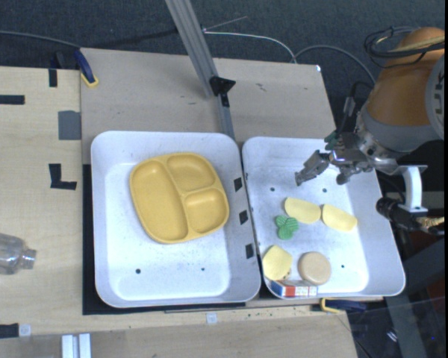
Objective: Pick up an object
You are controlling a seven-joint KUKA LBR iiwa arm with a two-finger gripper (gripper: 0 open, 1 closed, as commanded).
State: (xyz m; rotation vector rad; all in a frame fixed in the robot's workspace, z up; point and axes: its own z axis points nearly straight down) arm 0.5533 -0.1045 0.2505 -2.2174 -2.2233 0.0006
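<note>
The right bin [373, 274] holds several small items. Two yellow oblong pieces lie side by side, one [302, 210] left of the other [339, 218]. A small green piece [287, 227] touches the left one. Nearer the front sit a yellow round piece [277, 262] and a tan round piece [313, 268], with a red, white and blue flat item [295, 290] at the bin's front rim. My gripper [328, 174] hangs over the back of this bin, above and behind the yellow pieces. It is open, its fingers spread, nothing between them.
The left bin [112, 259] holds a yellow divided plate [179, 196]. A metal pole [190, 28] slants in from the back, ending between the bins. A clear bottle [4, 252] lies on the bench at far left. Cables run behind the bench.
</note>
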